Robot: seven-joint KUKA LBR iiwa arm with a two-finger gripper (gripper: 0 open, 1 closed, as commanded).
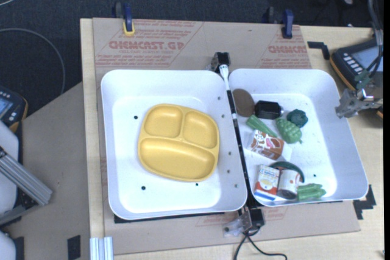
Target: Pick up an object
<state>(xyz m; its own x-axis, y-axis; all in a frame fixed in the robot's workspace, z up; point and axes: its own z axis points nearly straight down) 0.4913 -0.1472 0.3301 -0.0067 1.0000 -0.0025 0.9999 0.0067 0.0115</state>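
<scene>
The right bin (341, 149) holds several small objects. A brown oval piece (242, 101) lies at its left wall, with a black block (267, 109) beside it. A teal lump (298, 117) and a green knobbly toy (287, 130) sit near the middle. A green stick (256, 123) lies over a red and white packet (266, 145). Near the front edge stand a red and white can (268, 182), a dark curved piece (286, 167) and a green pod (311, 192).
The left bin (116, 131) holds a yellow divided plate (178, 142). A small grey metal part (352, 103) with cables sits just past the right bin's right rim. A black and orange device (356, 61) lies at the bench's far right.
</scene>
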